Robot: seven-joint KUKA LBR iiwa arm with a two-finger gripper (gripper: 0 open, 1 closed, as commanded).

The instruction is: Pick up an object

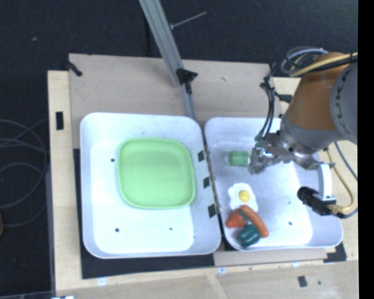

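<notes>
My gripper (257,162) hangs low over the right bin (280,238), its tip right beside a small green cylinder (238,159) lying at the bin's left side. Whether it touches the cylinder is not clear. In front of it lies a toy fried egg (242,197). Nearer the bin's front corner sit a red-orange piece (235,218), an orange carrot-like piece (255,220) and a dark green piece (249,235), bunched together. The arm's orange band and grey wrist (311,114) cover the bin's back right part.
The left bin (100,229) holds a light green square plate (156,172). A grey pole (162,33) slants down from the top to the gap between the bins. A black fitting with cables (315,199) hangs over the right bin's right side.
</notes>
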